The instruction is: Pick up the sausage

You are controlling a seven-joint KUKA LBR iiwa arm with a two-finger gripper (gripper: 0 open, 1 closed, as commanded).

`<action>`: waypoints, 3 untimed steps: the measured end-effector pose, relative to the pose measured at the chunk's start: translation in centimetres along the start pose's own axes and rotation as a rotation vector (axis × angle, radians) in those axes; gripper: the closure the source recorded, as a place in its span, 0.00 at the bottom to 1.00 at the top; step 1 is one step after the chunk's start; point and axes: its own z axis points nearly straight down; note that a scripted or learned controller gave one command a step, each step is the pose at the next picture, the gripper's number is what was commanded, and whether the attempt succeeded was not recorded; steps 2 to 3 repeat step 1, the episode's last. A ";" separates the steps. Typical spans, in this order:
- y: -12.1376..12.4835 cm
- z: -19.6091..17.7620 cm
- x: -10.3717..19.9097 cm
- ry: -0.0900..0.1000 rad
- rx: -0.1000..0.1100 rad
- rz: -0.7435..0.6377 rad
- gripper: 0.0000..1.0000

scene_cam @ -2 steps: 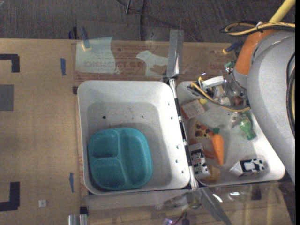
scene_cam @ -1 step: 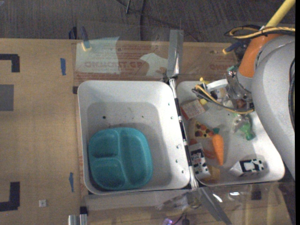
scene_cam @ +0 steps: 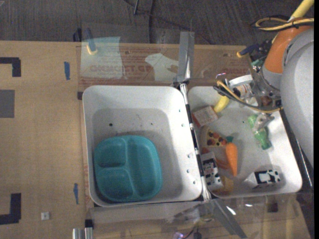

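camera view: i hover over the right bin [scene_cam: 281, 156], jaws' state untellable; sausage unidentified, probably light, slick, best gripped mid-length.

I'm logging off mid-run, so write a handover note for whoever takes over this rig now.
Gripper: over the far side of the right bin, near a green bottle; nothing seen held.
Sausage: I cannot pick it out among that bin's toys, which include a carrot and a banana.
Done: no pick visible.
Left: locate, grasp and lift the sausage.
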 end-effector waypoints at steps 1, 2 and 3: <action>-1.3 3.8 0.4 -0.015 -0.009 -0.003 0.00; -1.3 3.8 0.4 -0.015 -0.009 -0.003 0.00; -1.3 3.8 0.4 -0.015 -0.009 -0.003 0.00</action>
